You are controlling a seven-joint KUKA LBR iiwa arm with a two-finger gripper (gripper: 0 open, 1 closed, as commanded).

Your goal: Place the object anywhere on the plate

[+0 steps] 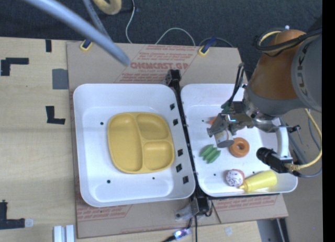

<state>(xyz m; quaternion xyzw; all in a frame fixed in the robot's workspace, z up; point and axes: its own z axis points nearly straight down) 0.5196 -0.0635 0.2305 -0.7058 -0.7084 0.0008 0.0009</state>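
Nearest you, the yellow squeeze bottle (259, 181) lay along the right bin's (201, 100) front edge, touching a round speckled ball (234, 177). Beyond them sat the glossy orange doughnut ring (240, 147) and green pea pods (210, 153). Your gripper (221, 134) hovered just beside the ring; whether it was open or closed, you couldn't tell. The left bin (89, 183) held the smooth yellow divided plate (140, 142).

One fixed camera looks down at a slant on both white bins (84, 147) from above the bench
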